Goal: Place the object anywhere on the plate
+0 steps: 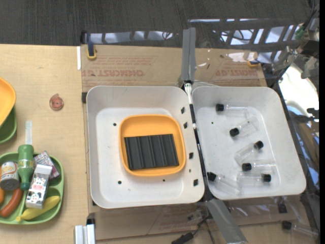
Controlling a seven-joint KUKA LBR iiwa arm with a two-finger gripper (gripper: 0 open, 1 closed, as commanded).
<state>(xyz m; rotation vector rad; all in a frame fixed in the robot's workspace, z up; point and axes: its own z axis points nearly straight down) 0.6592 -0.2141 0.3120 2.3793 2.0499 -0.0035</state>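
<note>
An orange-yellow plate (152,122) lies in the middle of the left white bin (101,136). A black ribbed rectangular pad (152,152) rests flat on the plate, covering most of its centre. The right white bin (284,136) holds several clear vials with black caps, among them one at the back (228,108), one mid-bin (251,150) and one near the front left corner (219,179).
Both bins sit on brown cardboard (132,67). On the wooden table to the left stand a green tray of toy food (30,197), an orange bowl (5,103) and a small pink disc (56,102). Metal framing and cables (299,44) crowd the back right.
</note>
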